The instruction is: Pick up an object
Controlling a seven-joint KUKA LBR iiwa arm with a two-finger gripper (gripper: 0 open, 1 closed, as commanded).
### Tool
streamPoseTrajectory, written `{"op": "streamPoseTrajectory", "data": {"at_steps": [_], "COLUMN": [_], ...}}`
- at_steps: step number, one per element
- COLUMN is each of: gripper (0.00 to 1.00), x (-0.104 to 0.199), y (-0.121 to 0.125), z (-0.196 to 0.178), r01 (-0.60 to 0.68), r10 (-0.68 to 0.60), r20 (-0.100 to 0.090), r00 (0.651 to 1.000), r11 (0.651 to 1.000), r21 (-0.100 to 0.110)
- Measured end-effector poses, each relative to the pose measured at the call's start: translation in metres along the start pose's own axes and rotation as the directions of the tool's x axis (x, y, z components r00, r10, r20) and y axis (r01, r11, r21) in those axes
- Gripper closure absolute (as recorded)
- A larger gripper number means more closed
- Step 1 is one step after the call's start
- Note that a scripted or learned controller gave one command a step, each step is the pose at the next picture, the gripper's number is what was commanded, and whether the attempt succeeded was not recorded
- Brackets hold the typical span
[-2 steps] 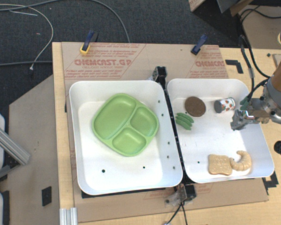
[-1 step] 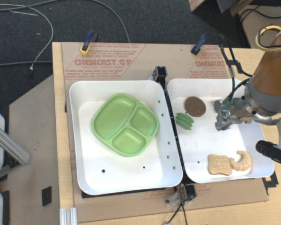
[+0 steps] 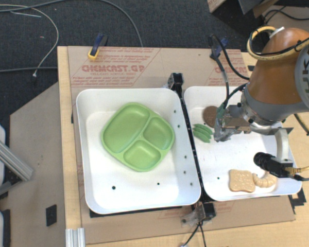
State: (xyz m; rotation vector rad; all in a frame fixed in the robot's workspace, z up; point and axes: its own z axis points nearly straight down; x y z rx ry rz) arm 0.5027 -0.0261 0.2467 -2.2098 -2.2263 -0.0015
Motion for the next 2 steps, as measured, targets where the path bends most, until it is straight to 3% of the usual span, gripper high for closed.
{"op": "streamPoseTrajectory", "data": {"at_steps": [2], "gripper": [1.0], "x": [0.105], "y": [0.034], "z": [-0.001], "r01": [-0.001], "r10": [0.001], "r20": [0.002], "r00": [1.0], "r11": [1.0], "r21": [-0.004]}}
